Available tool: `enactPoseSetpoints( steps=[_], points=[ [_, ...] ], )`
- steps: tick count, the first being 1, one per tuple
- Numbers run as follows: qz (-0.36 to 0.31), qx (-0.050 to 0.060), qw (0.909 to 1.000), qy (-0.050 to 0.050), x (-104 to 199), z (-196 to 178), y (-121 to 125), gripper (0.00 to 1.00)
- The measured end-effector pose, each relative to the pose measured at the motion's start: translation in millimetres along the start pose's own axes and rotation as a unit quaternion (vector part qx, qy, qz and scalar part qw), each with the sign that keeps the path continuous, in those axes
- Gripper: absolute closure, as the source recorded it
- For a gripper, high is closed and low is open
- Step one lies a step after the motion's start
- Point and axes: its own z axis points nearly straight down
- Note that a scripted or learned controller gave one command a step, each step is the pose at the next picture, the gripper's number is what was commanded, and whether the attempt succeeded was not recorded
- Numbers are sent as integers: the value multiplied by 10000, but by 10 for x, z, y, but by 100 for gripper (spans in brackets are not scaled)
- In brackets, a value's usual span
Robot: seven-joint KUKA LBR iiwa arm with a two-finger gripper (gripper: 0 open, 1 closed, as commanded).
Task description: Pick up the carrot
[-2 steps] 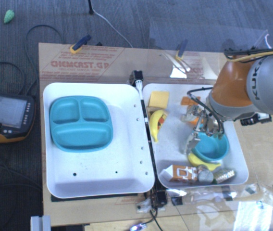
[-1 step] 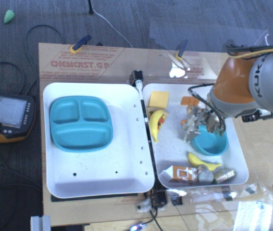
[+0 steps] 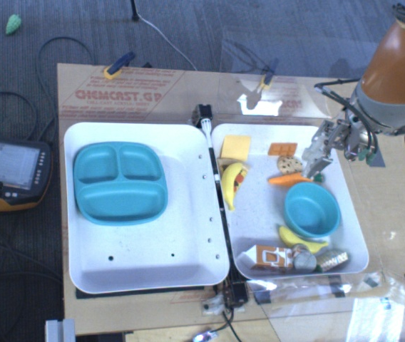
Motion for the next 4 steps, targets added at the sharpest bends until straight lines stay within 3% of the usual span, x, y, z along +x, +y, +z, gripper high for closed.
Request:
enactPoseSetpoints(
  steps=[1, 2, 3, 4],
  points=[
    [-936, -9, 9956, 93, 561, 1574, 142, 100],
    [-938, -4, 9956, 82, 554, 1564, 139, 0],
    [-860, -10, 9963, 64, 0, 1516, 121, 0],
    [-328, -20, 9995, 33, 147, 1702, 119, 0]
  ],
)
